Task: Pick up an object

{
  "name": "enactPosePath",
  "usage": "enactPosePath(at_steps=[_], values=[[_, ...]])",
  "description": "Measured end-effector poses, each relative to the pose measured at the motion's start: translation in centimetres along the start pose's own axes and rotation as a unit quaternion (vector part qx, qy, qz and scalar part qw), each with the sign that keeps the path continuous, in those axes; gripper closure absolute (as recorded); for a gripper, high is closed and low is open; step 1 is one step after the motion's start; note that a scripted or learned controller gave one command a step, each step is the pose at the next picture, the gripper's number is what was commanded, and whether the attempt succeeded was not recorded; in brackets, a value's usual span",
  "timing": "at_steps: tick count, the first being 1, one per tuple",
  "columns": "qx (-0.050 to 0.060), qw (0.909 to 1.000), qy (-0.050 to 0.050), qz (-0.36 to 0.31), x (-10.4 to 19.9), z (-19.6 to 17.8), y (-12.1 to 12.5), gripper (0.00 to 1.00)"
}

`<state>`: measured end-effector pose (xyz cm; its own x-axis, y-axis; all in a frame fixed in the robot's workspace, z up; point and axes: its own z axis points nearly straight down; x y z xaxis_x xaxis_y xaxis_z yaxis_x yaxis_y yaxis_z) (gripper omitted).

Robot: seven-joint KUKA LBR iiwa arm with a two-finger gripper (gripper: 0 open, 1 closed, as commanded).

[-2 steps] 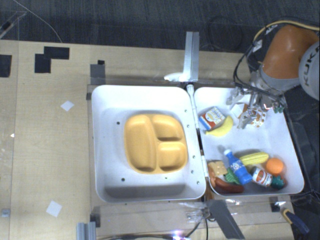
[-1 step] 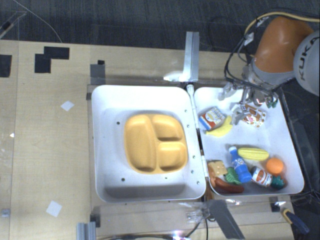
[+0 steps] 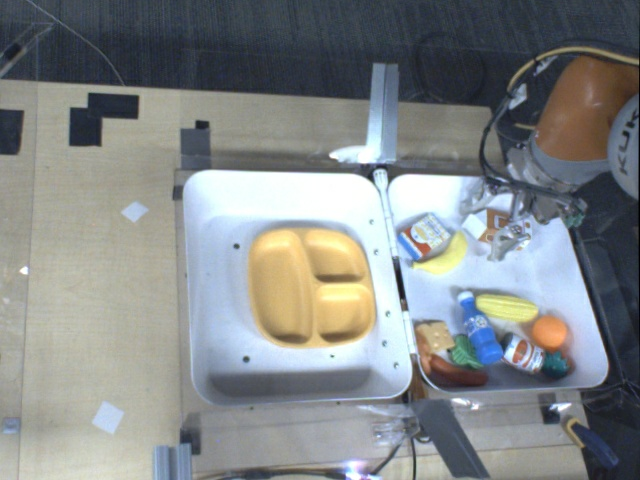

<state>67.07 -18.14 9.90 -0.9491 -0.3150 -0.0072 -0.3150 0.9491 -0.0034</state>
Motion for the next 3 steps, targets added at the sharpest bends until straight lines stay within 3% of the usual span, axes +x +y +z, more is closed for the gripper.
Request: enactPosePath(at_steps=[1,2,3], values=[[0.0,0.9819,-0.001,0.189,3.7,-3.8,-1.4,0.0],[0.0,0.9453,-0.005,0.326,6.1,-3.0,-0.4,0.0],[0.001,0.8939,-0.029,0.447,7.1,-1.1,0.1,0.0]])
